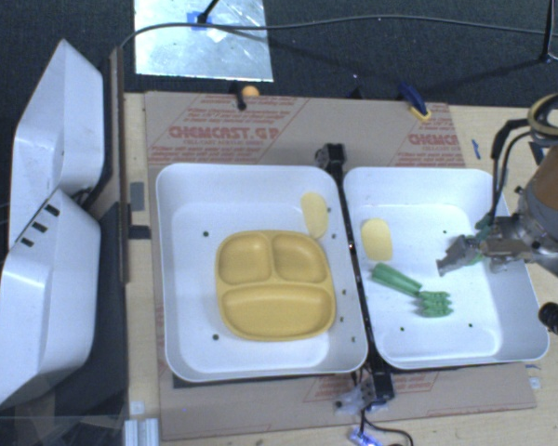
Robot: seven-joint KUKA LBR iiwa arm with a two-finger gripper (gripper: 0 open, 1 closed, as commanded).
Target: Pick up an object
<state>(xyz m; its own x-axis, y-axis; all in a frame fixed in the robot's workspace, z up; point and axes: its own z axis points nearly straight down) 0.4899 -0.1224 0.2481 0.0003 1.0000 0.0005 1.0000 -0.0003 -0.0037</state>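
Counter (288,119) is covered by a brown printed board; dark carpeted floor (372,7) lies around it, with a shiny metal sheet (203,24) at the far edge. Two white bins sit side by side. Left bin (181,277): yellow divided plate (275,283), pale yellow piece (314,214). Right bin (465,342): green fork (411,291), another pale yellow piece (377,240). Gripper (449,260) hovers over the right bin, near the fork, grasping nothing; finger position cannot be told.

Yellow divided plate (275,284), green fork (411,291), pale yellow piece (377,239), white bins (191,342), grey gripper (453,258)
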